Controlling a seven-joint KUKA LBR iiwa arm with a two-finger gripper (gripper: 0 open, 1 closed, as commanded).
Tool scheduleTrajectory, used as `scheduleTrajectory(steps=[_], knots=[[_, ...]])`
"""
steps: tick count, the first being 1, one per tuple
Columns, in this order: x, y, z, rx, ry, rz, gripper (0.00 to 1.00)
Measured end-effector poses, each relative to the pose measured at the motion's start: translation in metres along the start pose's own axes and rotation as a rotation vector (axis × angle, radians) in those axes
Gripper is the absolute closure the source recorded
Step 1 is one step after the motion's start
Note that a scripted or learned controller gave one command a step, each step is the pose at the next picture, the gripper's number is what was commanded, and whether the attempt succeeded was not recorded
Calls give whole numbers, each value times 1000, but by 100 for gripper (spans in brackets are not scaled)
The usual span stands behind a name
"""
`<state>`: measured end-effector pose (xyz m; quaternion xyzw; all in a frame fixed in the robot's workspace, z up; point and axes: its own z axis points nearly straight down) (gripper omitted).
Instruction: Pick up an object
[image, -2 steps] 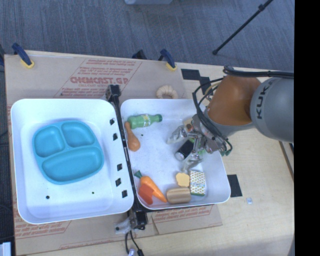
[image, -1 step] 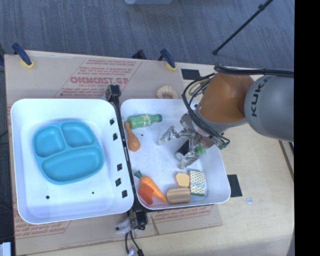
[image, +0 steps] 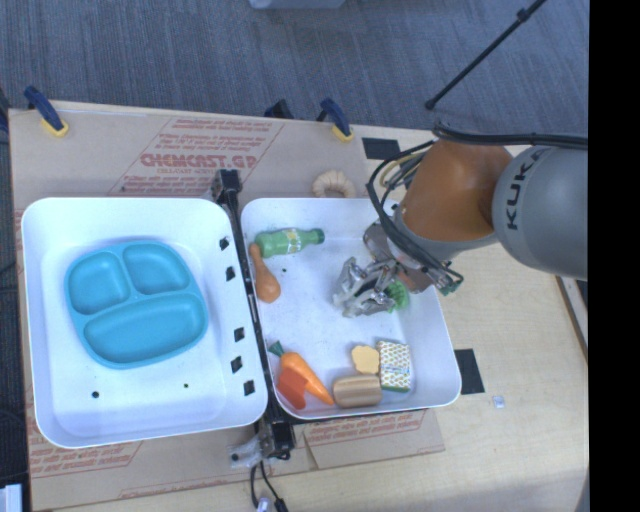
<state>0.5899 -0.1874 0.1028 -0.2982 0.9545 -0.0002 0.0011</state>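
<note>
My gripper (image: 364, 288) hangs low inside the right bin (image: 432, 330), near its right wall, under the orange-banded wrist. A small green object (image: 399, 295) lies tight against the gripper's right side; whether it is held is unclear. A green bottle (image: 288, 241) lies at the bin's back left. An orange drumstick-shaped piece (image: 265, 280) rests along the left wall. At the front lie a carrot (image: 300, 378), a tan cylinder (image: 357, 390), a yellow piece (image: 365, 358) and a checkered block (image: 395, 365).
The left bin (image: 40, 300) holds a blue divided plate (image: 135, 300). A beige ring (image: 333, 184) lies on the cardboard behind the right bin. Black clips line the divider between the bins (image: 240, 300).
</note>
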Motion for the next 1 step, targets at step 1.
scheduleTrajectory(steps=[1], knots=[[-29,25,-92,1,1,232,100]])
